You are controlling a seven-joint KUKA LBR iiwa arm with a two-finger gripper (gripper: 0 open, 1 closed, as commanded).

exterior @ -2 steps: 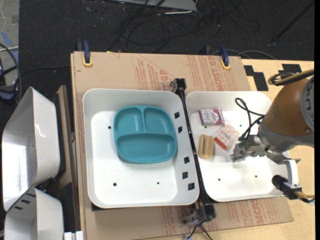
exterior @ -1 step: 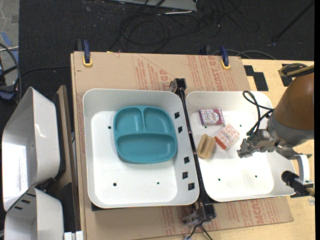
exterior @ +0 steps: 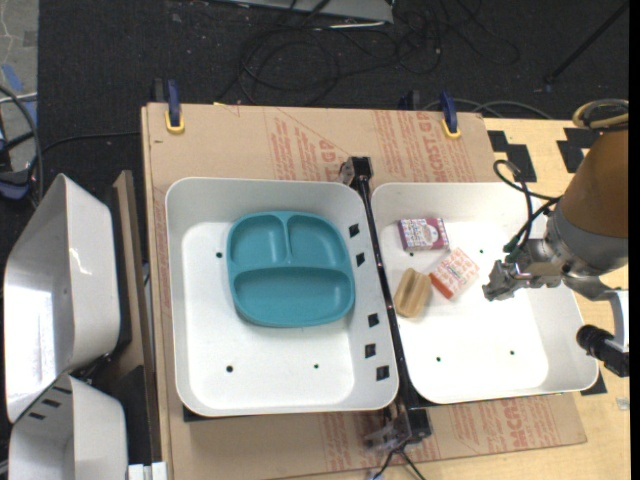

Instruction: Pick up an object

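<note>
1. Three small things lie in the right bin (exterior: 560,368), left of its middle: a purple packet (exterior: 422,232), a pink packet (exterior: 454,273) and a tan block (exterior: 411,293).
2. The gripper (exterior: 497,288) hovers just right of the pink packet, nothing between its fingers — whether they are apart I cannot tell.
3. Step: approach. Next — shift left and descend.
4. Two bins; one teal plate (exterior: 291,269) in the left bin (exterior: 200,368).
</note>
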